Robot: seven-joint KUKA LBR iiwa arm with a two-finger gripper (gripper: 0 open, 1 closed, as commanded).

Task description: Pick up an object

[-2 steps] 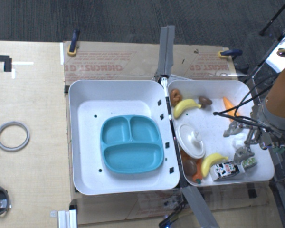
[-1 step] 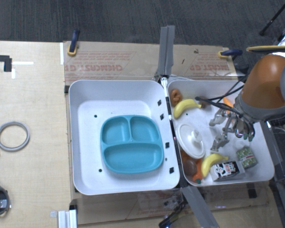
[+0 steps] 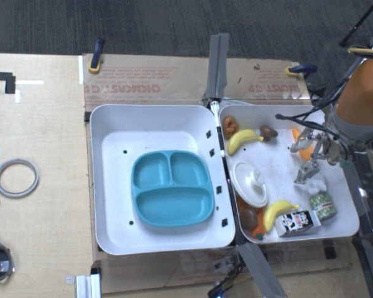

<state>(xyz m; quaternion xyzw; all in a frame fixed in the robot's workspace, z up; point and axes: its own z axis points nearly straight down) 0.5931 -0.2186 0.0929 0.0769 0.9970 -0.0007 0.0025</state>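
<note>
The hand (image 3: 311,166) hangs over the right bin (image 3: 351,225) — fingers spread, gripping nothing — beside an orange object (image 3: 301,146).

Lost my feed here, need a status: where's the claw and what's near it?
Claw low over right bin, nothing seen held. Green can and milk carton just below it. Orange piece beside the arm.

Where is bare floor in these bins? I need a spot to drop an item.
Left bin: bare strip around the blue tray, widest behind it. Right bin: crowded; small patch between lid and gripper.
</note>
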